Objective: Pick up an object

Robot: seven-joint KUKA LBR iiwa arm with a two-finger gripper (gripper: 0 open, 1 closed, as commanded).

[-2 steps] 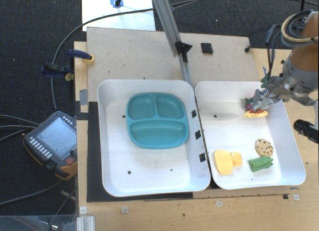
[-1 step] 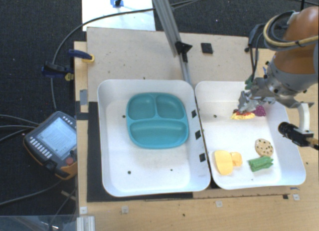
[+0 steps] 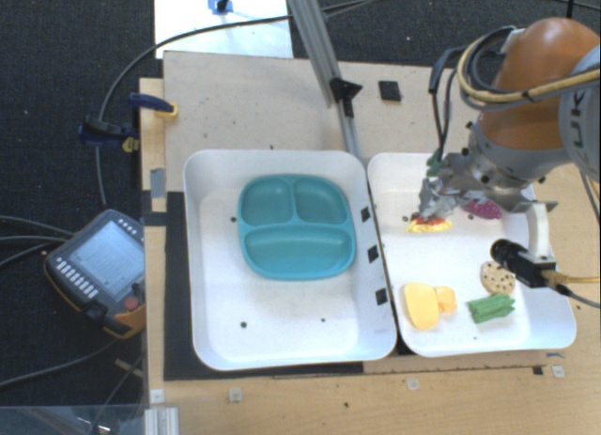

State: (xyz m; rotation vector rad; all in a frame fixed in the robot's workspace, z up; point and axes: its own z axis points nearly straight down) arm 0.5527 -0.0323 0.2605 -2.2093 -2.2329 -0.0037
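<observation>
My gripper [image 3: 434, 206] reaches down into the right bin [image 3: 413, 172], its tips just above a small red and yellow object [image 3: 429, 226]. Whether it touches that object I cannot see. A purple object [image 3: 486, 209] lies just right of the gripper, partly hidden by the arm. Nearer the front lie a yellow piece [image 3: 422, 306] with a small orange piece [image 3: 445, 300] beside it, a green object [image 3: 491, 308] and a brown speckled cookie [image 3: 496, 279].
The left bin [image 3: 211, 236] holds a teal divided plate [image 3: 296, 226]. A black camera mount [image 3: 517, 262] sits over the right bin's right side. A slanted metal pole [image 3: 319, 43] rises behind the bins. A teach pendant [image 3: 99, 273] lies off the bench to the left.
</observation>
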